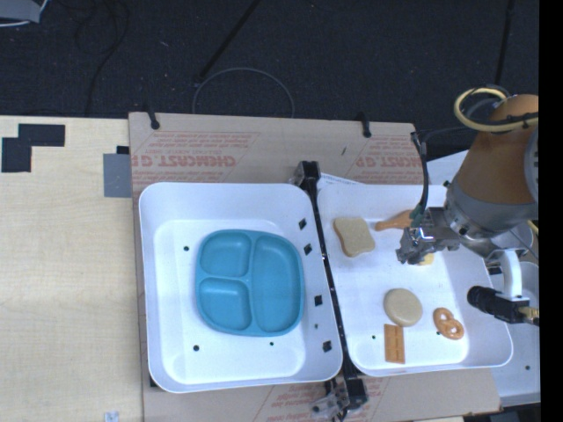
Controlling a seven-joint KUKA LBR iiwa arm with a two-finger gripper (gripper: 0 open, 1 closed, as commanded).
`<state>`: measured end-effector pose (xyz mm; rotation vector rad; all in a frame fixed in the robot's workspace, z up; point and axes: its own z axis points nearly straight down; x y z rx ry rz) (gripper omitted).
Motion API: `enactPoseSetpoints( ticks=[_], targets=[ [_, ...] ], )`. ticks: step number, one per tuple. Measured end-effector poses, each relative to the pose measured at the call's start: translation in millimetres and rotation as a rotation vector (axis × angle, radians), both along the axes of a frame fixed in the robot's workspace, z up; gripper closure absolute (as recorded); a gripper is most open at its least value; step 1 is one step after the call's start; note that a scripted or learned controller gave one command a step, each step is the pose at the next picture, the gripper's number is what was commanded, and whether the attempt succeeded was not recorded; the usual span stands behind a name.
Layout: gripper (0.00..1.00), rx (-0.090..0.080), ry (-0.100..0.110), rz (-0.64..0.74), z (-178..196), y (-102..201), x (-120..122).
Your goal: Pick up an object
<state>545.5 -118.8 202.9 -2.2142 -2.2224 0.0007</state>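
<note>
Fingers (413,255) low over right bin (493,359); gap unreadable, can't tell whether apart or together; bread slice (354,236) beside.

Left of the gripper (415,251): tan toast slice (354,236), sky-blue divided plate (248,282), white bins (167,236). Below it: beige cookie (403,307), orange-brown pretzel (449,324).

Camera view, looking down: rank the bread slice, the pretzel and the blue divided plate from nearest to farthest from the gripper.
1. Bread slice, in the right bin, just left of the gripper.
2. Pretzel, right bin, toward the near edge, below the gripper.
3. Blue divided plate, in the left bin, farthest.
</note>
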Motion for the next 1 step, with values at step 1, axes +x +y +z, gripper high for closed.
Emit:
enactPoseSetpoints(
  ticks=[1],
  targets=[
    [1.0,0.001,0.0,0.002,2.6,61.8,1.7]
  ],
)
